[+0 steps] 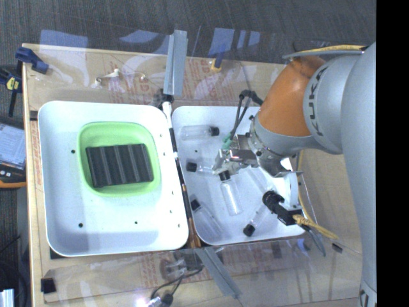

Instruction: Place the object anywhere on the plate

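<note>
Vials lie scattered in the right bin [281, 232], which sits at the centre right of the frame. I count about five clear ones with black caps: one vial [198, 132] at the bin's upper left lying left to right, one short vial [199, 167] at its left edge, one long vial [230, 196] at the centre running nearly top to bottom, one near the lower left [203, 217], and one slanted at the bottom [254, 222]. Glare may hide more.

The gripper [229, 159] hangs over the middle of this bin, on a grey arm with an orange band that enters from the right. Whether the gripper is apart or together cannot be told, and nothing is visibly held.

The long central vial lies just below the gripper in the frame, its cap end nearest.

One green plate [92, 135] sits in the left bin [64, 222], left of the gripper across the bins' shared edge. A dark ribbed rectangular insert [119, 165] rests on the plate. Both bins stand on a wooden table [77, 75].
</note>
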{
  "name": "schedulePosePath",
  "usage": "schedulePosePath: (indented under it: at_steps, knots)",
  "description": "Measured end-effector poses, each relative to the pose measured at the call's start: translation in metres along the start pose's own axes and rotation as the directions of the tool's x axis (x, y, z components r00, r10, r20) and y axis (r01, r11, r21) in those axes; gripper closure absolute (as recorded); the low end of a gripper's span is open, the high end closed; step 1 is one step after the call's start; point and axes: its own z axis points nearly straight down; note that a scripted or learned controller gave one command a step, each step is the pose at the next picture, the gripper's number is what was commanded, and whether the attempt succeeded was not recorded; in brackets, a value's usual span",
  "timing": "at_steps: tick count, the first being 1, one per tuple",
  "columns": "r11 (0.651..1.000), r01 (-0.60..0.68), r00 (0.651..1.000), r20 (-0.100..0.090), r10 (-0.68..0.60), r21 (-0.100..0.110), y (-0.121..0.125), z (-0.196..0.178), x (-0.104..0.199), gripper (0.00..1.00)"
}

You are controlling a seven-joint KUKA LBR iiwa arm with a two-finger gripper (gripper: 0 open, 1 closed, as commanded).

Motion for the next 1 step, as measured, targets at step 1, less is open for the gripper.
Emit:
schedulePosePath:
  at_steps: [1]
  knots:
    - [1.000,0.000,1.000,0.000,0.000,0.000,0.0000,0.0000,0.0000,0.00]
